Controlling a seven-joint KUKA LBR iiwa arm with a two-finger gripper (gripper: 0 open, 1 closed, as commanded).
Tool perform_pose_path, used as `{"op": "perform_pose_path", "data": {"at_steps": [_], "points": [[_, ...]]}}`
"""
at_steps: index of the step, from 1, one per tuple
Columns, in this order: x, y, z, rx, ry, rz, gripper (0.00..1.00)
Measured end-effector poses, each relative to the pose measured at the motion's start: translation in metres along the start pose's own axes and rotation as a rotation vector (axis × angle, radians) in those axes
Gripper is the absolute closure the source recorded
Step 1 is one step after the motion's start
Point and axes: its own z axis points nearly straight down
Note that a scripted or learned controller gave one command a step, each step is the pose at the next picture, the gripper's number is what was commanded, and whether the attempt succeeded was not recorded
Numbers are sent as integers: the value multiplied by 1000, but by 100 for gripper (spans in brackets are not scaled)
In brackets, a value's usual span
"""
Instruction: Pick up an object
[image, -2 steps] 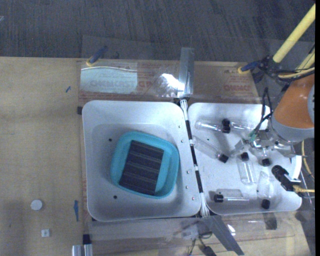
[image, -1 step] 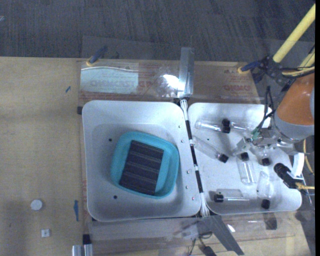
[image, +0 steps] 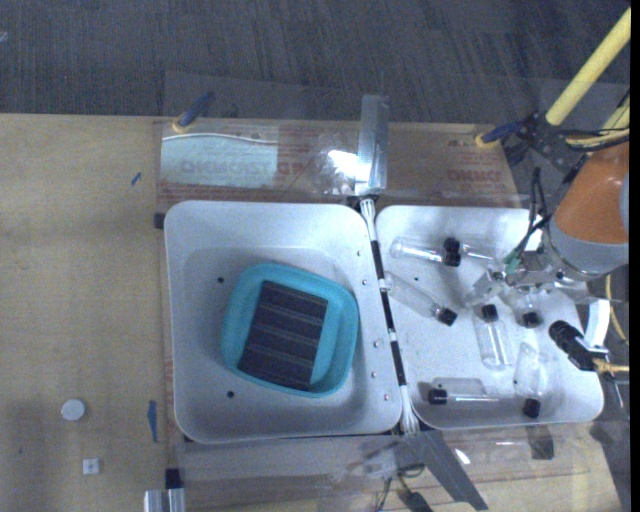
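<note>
Two shallow white bins side by side on a tan bench (image: 70, 250). In the left bin (image: 190, 300), a teal tray (image: 290, 328) lying slightly askew, with a dark ribbed insert (image: 285, 334) inside it. In the right bin (image: 420, 345), a scatter of clear vials with black caps: one (image: 425, 252) near the far left corner, lying on its side; another (image: 420, 305) just below it, close to the divider; one (image: 460, 396) along the near edge, lying flat; one (image: 491, 335) toward the middle, roughly end-on to the near edge; more at the near right corner (image: 528, 385). Reaching in from the right, a grey arm with an orange band (image: 595, 200) above the wrist. End effector (image: 515, 285) low over the far right part of the right bin, among the vials there. Impossible to tell from this angle whether open or closed, or whether anything is gripped. On the bench beyond the bins, a taped clear sheet (image: 220, 160) and a metal bracket (image: 374, 150).
</note>
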Motion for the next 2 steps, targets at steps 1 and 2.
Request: {"op": "perform_pose_path", "data": {"at_steps": [1,2], "points": [[9,-19,0,-13,-24,-30,0],[18,-18,0,-14,-34,12,0]]}}
